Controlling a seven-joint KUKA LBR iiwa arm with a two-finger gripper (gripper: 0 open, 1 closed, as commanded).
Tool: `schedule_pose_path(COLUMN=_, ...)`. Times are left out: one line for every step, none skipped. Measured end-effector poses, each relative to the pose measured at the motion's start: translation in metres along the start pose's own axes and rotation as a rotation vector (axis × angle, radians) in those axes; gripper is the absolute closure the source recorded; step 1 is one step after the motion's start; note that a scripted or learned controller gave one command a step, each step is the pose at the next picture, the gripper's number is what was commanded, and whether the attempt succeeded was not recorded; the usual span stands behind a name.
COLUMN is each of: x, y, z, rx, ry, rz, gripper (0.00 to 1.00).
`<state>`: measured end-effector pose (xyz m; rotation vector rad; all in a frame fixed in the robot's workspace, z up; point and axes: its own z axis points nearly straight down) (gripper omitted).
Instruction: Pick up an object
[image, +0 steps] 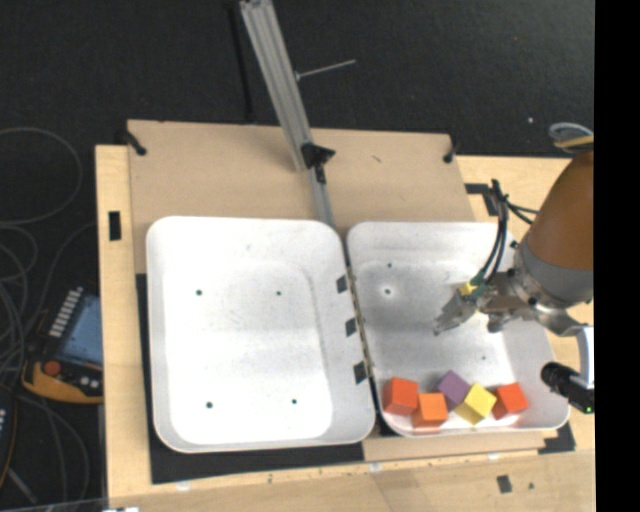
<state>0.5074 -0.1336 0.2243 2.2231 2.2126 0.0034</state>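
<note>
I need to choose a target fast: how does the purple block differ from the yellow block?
The purple block lies farther from the bin's near rim; the yellow block lies nearer to it, on the right. Purple has an orange block at its near left; yellow has a red-orange block on its right. Both look similar in size, small, and lie in the right bin.
</note>
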Motion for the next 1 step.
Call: schedule_pose_path(x=-0.0412, y=0.0288, z=0.1243, rx=0.009, ry=0.001, rz=-0.004, gripper=0.00)
